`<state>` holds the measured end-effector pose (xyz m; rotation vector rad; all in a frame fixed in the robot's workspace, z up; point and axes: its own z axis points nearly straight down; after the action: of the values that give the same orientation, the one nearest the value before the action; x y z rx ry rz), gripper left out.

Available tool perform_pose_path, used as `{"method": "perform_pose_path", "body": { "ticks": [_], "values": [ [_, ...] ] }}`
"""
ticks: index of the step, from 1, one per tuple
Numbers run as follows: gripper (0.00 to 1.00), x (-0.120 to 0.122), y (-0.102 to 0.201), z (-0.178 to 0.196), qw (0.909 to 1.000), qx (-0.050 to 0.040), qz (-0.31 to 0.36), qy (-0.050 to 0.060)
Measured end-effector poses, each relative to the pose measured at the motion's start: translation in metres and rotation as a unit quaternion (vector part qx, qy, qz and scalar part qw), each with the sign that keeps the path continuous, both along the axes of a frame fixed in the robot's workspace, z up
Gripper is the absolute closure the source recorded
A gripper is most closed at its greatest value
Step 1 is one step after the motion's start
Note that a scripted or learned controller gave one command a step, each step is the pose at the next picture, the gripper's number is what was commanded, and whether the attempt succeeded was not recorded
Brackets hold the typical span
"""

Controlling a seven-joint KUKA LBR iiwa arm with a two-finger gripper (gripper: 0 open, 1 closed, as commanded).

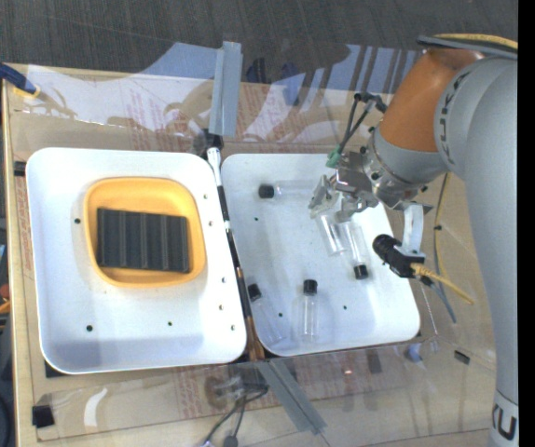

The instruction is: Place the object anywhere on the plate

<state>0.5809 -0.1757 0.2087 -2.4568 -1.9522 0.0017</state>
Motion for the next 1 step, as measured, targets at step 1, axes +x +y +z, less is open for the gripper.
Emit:
{"method": "perform_pose_path", "body": {
  "ticks": [1],
  "values": [
    [1.00, 0.0423, 0.0458, 0.0746, 0.9994, -0.0007, 0.036, -0.001]
  ]
}}
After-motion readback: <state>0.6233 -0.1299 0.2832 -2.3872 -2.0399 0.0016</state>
